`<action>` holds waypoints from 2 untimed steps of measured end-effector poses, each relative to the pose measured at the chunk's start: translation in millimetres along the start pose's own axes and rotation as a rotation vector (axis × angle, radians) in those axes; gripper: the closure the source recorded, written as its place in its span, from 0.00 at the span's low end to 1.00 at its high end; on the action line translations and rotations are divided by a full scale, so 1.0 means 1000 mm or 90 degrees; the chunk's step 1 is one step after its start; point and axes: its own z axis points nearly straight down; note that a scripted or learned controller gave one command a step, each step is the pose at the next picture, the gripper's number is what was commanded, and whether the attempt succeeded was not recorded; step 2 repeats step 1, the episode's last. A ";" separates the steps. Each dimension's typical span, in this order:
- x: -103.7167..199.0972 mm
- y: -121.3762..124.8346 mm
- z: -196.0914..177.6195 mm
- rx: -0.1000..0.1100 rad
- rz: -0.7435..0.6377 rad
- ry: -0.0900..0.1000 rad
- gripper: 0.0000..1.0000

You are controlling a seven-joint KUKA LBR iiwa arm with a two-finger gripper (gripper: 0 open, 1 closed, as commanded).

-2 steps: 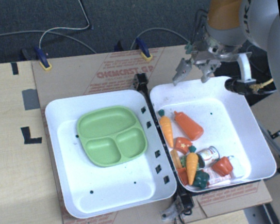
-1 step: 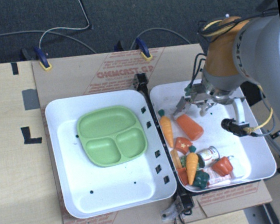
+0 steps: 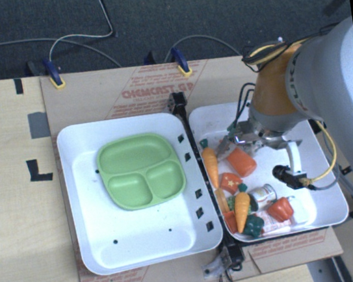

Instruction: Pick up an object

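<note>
Green plate (image 3: pixel 143 171) in left bin (image 3: pixel 84 203).

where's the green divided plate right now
The green divided plate lies flat in the left bin of the camera view, toward its upper middle, apart from the toy food piled in the right bin.

Shallow white bins: two — left bin (image 3: pixel 87 203), right bin (image 3: pixel 327 203)
Green three-compartment plastic plates: one (image 3: pixel 141 170), in the left bin
Orange toy carrots: two — one (image 3: pixel 211 166) by the divider, one (image 3: pixel 242 209) lower down
Red-orange toy pieces: at least three (image 3: pixel 241 162), (image 3: pixel 230 181), (image 3: pixel 280 209)
Small silver cans: one (image 3: pixel 262 194)
Dark green toy pieces: one (image 3: pixel 253 226)
Blue clamps: two — (image 3: pixel 54 74), (image 3: pixel 180 61)
</note>
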 end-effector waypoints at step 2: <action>0.003 0.000 -0.009 0.003 -0.002 0.004 1.00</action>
